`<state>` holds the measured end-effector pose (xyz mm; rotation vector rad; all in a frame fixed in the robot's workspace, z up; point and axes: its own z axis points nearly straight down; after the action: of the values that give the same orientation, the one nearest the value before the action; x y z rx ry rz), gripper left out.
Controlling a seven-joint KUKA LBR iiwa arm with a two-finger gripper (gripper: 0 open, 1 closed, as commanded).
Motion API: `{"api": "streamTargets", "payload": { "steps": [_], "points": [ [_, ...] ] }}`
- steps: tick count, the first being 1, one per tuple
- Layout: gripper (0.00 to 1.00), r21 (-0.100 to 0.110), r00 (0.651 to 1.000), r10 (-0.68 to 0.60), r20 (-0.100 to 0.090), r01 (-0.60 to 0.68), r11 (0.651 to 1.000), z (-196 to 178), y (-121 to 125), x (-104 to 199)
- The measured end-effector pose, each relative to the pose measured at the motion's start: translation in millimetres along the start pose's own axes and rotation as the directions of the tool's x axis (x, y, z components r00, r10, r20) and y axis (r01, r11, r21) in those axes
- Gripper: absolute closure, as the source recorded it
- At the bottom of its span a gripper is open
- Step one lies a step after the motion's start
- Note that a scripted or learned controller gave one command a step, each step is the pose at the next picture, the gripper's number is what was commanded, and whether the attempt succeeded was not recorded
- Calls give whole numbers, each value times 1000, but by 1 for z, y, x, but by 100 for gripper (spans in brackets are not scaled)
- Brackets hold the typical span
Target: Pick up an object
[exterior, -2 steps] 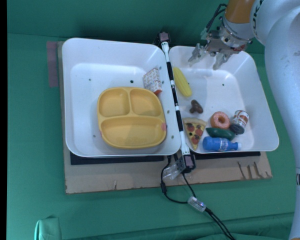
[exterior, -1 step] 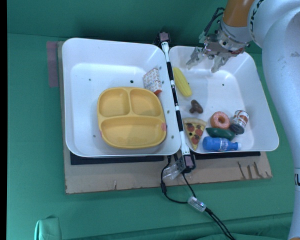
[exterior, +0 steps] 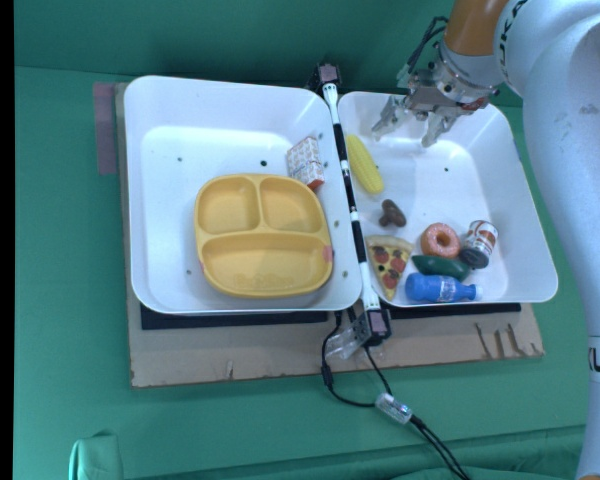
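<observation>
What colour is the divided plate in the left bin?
Yellow; the divided plate shows clearly in the camera view.

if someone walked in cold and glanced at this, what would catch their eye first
Probably the yellow divided plate, big and bright in the left bin, with a small carton at its upper right. Next, the grey arm with its orange band, its gripper open with nothing between the fingers, over the far end of the right bin. Then the toy food clustered at that bin's near end: pizza slice, donut, blue bottle.
</observation>
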<state>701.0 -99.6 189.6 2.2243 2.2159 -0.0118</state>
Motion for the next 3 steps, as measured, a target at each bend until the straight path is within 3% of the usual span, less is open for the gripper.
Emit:
{"api": "streamTargets", "payload": {
  "steps": [3],
  "points": [
    [0,2,1000,-2,-2,2,1000,2,0,-1]
  ]
}}
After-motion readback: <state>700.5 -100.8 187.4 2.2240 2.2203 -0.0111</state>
